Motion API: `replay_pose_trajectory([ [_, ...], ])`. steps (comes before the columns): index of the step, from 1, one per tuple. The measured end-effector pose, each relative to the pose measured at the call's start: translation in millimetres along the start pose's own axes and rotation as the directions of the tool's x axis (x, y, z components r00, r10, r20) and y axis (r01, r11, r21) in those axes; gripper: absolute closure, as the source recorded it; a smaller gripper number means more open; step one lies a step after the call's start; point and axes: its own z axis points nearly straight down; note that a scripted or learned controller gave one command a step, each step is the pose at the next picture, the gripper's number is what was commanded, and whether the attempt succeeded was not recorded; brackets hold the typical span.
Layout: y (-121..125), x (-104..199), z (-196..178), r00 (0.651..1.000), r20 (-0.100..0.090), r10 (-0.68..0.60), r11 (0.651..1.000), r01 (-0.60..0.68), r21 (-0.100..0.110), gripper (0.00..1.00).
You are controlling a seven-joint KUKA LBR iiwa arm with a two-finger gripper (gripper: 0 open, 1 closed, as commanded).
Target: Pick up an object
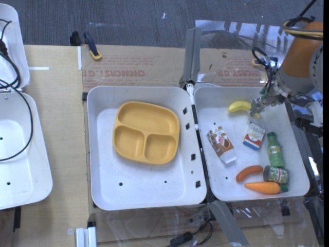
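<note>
Stage: approach – nothing is being held yet | gripper (255, 108) is being poised at the right end of the banana (239, 106) in the right bin (299, 189) | finger state cannot be told | remaining: grasp and lift are being awaited

banana (238, 107): yellow | lying flat, curved | right bin, far side, at the gripper (255, 110) tip
</note>
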Motion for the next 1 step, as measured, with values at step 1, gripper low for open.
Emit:
replay_pose_trajectory([
  [1, 14.6, 50.2, -111.9, 0.999, 0.003, 0.034, 0.999, -0.034, -0.008, 1.0],
])
